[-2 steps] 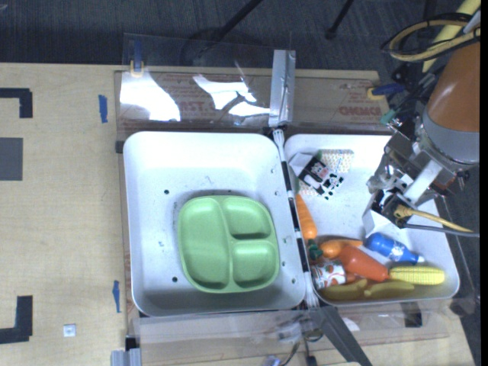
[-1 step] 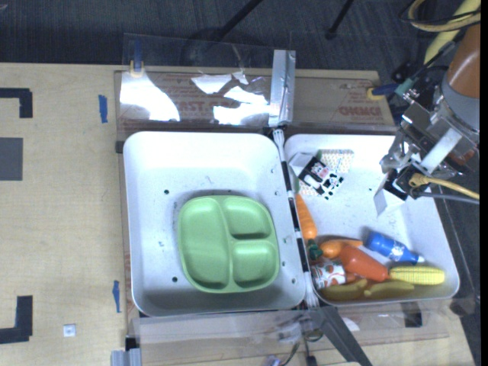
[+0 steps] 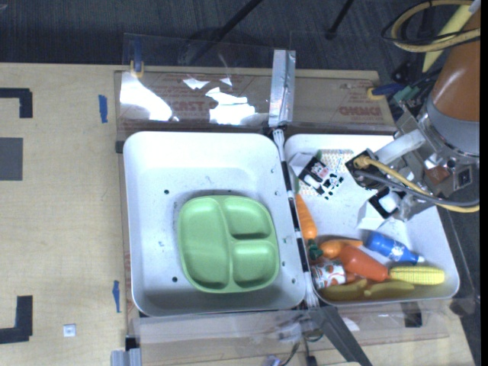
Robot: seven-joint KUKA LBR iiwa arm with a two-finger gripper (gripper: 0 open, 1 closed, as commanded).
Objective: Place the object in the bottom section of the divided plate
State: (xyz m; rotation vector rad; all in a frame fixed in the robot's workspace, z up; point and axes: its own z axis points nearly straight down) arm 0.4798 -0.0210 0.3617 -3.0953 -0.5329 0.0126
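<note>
While gripper (image 3: 381, 193) hovers over right bin (image 3: 446, 239), jaw state unclear. Carrot (image 3: 306, 218) at plate's (image 3: 227, 242) 3 o'clock: likely light, rigid plastic, slick; grab mid-body.

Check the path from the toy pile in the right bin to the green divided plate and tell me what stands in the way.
Only the two bins' adjoining walls stand between the toy pile in the right bin and the green divided plate in the left bin. The tool hovers above the right bin, over the pile's far side.
</note>
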